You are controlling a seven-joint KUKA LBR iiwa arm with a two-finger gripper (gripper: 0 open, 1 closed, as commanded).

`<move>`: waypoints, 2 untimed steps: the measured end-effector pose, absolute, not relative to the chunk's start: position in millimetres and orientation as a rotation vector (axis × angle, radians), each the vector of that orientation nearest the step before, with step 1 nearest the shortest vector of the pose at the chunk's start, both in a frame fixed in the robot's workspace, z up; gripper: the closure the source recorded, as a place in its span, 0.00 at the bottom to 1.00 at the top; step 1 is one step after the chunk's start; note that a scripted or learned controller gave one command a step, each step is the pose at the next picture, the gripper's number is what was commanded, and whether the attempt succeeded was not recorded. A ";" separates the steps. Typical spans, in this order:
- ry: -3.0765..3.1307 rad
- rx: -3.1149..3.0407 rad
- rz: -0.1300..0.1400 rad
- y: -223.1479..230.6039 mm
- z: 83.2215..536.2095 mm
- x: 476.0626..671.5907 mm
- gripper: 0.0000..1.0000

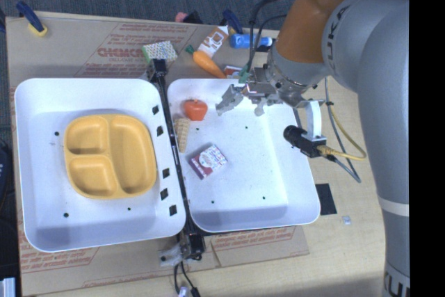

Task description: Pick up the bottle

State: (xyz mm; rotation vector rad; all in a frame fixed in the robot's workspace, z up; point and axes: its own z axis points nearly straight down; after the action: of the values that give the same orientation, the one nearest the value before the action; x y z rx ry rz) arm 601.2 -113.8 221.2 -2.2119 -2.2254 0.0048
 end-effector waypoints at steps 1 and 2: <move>-2.229 -2.206 0.007 -113.2 231.4 601.5 1.00; -2.182 -2.254 0.007 -105.9 127.4 592.9 1.00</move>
State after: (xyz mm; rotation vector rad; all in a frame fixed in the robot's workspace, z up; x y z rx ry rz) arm 592.9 -105.9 127.4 -2.2536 -2.1822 0.0069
